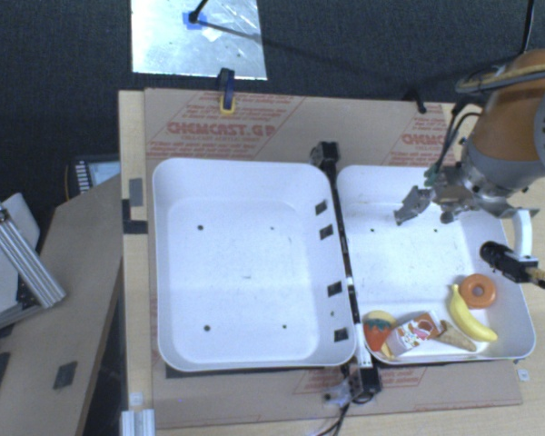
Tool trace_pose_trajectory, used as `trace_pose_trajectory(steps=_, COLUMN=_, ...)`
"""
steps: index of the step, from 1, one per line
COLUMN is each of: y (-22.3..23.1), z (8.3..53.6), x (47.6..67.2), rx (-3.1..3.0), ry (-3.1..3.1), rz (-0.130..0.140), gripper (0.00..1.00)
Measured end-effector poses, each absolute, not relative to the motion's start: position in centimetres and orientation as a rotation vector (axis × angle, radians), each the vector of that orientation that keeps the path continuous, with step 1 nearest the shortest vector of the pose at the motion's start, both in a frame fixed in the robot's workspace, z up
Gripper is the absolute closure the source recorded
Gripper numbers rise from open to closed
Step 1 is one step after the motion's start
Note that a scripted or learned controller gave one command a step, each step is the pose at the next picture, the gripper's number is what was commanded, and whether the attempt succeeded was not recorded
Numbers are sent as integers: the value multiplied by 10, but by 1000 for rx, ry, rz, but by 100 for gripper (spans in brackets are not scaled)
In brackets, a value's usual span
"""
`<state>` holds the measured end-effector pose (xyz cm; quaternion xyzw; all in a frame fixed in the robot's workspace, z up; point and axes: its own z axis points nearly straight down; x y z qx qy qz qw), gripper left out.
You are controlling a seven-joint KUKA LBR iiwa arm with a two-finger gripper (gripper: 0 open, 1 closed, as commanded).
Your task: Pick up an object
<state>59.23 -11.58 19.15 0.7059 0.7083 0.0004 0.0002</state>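
Along the near edge of the right bin (pixel 391 262) lies a row of small things: a yellow banana (pixel 470 316), an orange ring (pixel 478 290), an orange-red round fruit (pixel 379 328), a red and white packet (pixel 413 332) and a brown cone-shaped piece (pixel 456 338). My gripper (pixel 425 209) hangs over the far part of that bin, well apart from the row. It is open, with nothing between its fingers.
The left bin (pixel 163 243) stands beside the right one, joined by a black divider strip (pixel 338 243). Both rest on a cardboard sheet (pixel 254 125). A yellow clamp (pixel 227 94) sits at the cardboard's far edge.
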Motion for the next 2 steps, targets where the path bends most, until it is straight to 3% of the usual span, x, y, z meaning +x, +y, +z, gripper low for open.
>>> trace_pose_trajectory(steps=1, y=-82, z=370, x=565, rx=2201, ry=2219, rz=22, gripper=0)
trace_pose_trajectory(steps=2, y=-70, z=517, x=513, rx=2203, ry=2218, rz=22, gripper=0)
